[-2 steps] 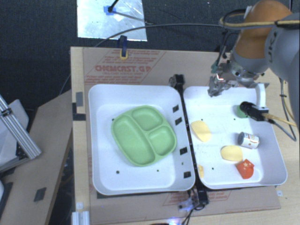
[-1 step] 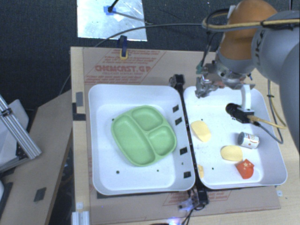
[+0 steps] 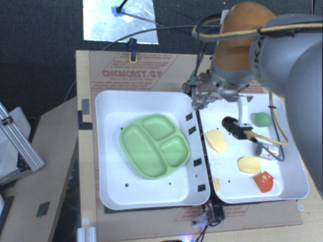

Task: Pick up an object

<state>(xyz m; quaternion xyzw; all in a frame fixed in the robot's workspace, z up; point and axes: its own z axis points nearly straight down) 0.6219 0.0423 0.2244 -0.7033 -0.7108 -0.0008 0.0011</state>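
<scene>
I log the gripper [image 3: 202, 99] at upper centre of the frame, above the ridge where the left bin [image 3: 108, 135] and right bin [image 3: 285, 185] meet. I cannot tell whether it is released or clenched.

Left bin: a smooth green three-part plate [image 3: 151, 150] lies askew, with open floor along every wall.

Right bin: a pale yellow oval [image 3: 217, 141] lies near the ridge. There is also a second yellow lump [image 3: 249, 164], a red wedge [image 3: 264, 181] toward the lower right, and a rounded green piece [image 3: 262, 119] higher up.

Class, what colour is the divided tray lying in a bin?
Light green; the divided tray shows best in the camera view.
</scene>
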